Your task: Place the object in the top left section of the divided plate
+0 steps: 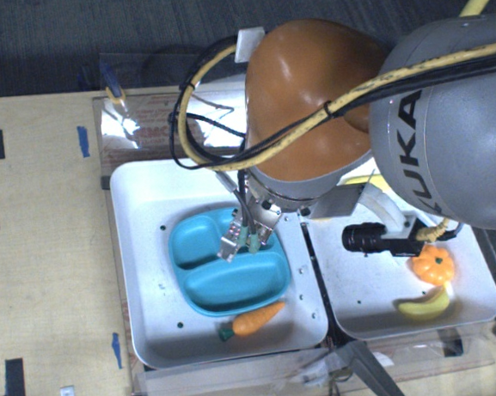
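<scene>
The fingers (245, 239) are seen lowered over the blue divided plate (229, 281), above the ridge between its upper sections; a small green thing (253, 238) appears between them, though whether it is truly clamped cannot be told. The plate is set in the left white bin (142, 271). A toy carrot (254, 320) is laid on the bin floor, just touching the plate's lower rim. In the right white bin (361, 304) a banana (424, 306) and an orange fruit (434, 266) are placed near each other. On the grey arm (449, 123) the letters "UK" of the KUKA brand can be read. Blue tape marks (83, 141) are stuck on the desk (37, 254).
</scene>
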`<state>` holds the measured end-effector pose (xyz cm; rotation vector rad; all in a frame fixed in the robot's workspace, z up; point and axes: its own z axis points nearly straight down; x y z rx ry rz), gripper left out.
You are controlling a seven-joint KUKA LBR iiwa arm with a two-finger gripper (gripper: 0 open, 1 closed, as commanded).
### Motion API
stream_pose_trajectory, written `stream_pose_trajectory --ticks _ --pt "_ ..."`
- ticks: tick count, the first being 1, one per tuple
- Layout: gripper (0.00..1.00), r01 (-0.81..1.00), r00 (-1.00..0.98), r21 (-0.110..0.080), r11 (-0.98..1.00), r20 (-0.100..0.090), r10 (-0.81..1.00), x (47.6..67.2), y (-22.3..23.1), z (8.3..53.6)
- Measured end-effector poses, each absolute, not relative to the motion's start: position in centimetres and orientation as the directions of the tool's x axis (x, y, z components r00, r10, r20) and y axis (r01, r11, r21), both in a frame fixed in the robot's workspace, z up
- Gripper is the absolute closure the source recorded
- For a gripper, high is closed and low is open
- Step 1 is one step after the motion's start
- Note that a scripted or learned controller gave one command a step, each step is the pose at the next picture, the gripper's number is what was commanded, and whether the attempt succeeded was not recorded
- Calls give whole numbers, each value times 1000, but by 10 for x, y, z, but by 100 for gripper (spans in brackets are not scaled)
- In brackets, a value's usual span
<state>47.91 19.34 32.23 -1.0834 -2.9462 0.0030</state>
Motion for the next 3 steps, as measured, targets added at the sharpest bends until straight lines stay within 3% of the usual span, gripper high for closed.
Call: stream_pose_trajectory --ticks 1,2,3 --pt "100 370 -929 4 929 -6 370 481 184 343" --pt "100 368 -930 8 930 -11 368 482 185 353" --pt "100 733 -681 6 681 -3 733 480 204 406"
